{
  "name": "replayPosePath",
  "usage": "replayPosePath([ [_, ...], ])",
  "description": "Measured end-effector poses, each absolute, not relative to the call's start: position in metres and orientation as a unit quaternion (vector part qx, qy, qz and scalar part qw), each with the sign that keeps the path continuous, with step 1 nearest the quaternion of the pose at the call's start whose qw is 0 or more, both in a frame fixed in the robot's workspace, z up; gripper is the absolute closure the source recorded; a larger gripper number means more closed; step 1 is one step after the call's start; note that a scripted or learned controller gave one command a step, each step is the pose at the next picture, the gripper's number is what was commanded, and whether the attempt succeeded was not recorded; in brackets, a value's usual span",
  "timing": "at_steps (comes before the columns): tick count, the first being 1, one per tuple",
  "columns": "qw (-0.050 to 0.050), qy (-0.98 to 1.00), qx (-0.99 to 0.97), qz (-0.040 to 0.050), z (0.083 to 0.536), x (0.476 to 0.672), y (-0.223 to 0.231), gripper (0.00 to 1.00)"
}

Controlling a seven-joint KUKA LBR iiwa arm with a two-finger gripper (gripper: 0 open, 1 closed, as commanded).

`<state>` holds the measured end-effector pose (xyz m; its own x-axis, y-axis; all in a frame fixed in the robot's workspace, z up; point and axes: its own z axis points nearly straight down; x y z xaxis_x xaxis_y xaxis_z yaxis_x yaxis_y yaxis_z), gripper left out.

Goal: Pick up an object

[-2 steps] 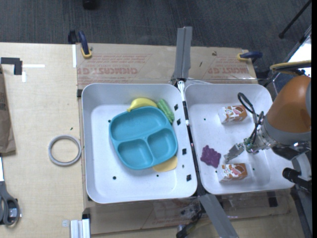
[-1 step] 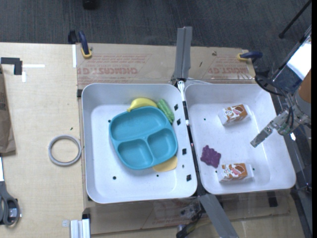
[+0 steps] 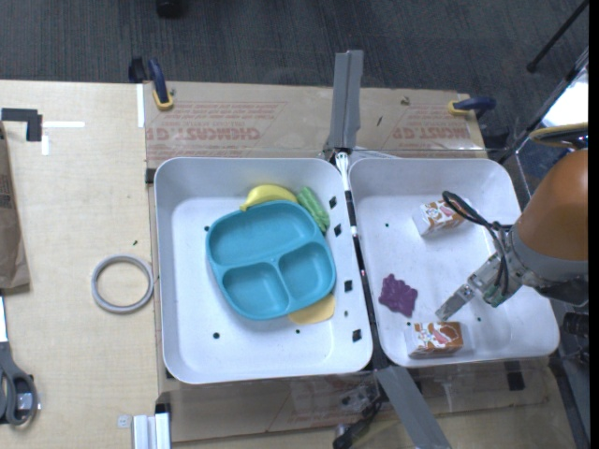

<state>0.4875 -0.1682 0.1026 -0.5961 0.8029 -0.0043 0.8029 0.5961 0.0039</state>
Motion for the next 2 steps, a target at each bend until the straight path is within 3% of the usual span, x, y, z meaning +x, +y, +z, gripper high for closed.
replayPosePath([
  [1,0.0,0.885,0.465,-0.0001,0.09,0.553,-0.156,0.0],
  [2,0.002,0.908,0.42,-0.0004,0.2,0.611,-0.223,0.0],
])
